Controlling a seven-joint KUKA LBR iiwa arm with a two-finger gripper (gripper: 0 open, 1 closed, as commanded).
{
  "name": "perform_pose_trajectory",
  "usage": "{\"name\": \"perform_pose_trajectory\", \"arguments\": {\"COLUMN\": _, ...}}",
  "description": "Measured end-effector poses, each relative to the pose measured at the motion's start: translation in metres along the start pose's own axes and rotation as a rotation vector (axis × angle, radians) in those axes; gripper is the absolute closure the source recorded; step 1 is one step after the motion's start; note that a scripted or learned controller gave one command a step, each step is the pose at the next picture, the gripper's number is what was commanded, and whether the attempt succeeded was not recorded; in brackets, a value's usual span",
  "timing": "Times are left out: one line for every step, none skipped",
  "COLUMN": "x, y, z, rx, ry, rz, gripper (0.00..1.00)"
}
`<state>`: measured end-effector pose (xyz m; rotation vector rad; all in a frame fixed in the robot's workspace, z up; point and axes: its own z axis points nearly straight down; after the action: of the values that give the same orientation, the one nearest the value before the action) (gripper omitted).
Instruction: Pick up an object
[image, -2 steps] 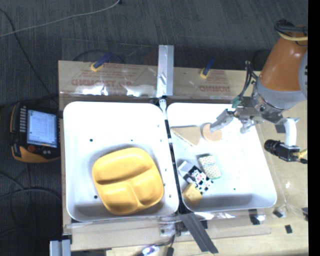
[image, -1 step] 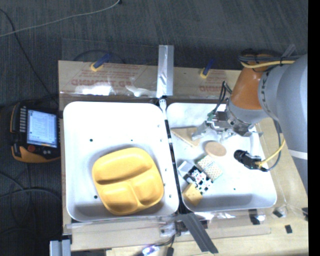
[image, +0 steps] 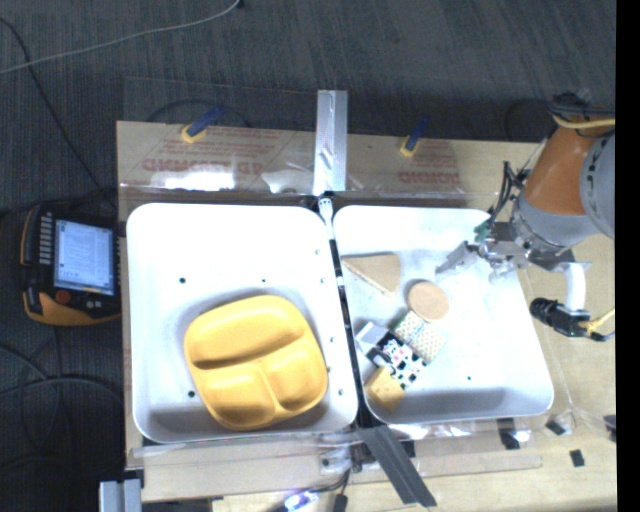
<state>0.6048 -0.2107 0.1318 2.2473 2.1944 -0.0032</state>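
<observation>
Nearest the lower edge of the frame, in the right bin (image: 500, 395), a small cluster lies against the divider: a tan block (image: 384, 386) at the bottom, a patterned box (image: 399, 360) with coloured dots just above it, and a pale dotted packet (image: 420, 336) touching that box on its upper right. A little further up sits a round tan disc (image: 428, 299), and beyond it a tan wedge (image: 374, 270) near the divider. The left bin (image: 160, 240) bears a yellow divided tray (image: 257, 358) in its lower middle.

Further up and to the right, the gripper (image: 478, 250) hangs over the upper right part of the right bin, its thin fingers splayed apart and pointing toward the disc, with nothing between them. The grey arm with its orange band (image: 556, 178) comes in from the right edge.

Nothing is picked yet; this looks like the approach step, with the tool above the bin floor and apart from every object. The disc is the nearest candidate, just down and left of the fingertips. The next move would probably call for a shift toward the lower left, a descent until the fingers straddle the disc, then closing. The disc seems flat and low, so a shallow grasp may slip.
</observation>
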Motion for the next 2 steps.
{"name": "perform_pose_trajectory", "arguments": {"x": 0.025, "y": -0.014, "z": -0.029, "rx": 0.001, "ry": 0.001, "rz": -0.151, "gripper": 0.00}}
{"name": "perform_pose_trajectory", "arguments": {"x": 0.038, "y": -0.011, "z": 0.042, "rx": -0.011, "ry": -0.004, "rz": -0.149, "gripper": 0.00}}
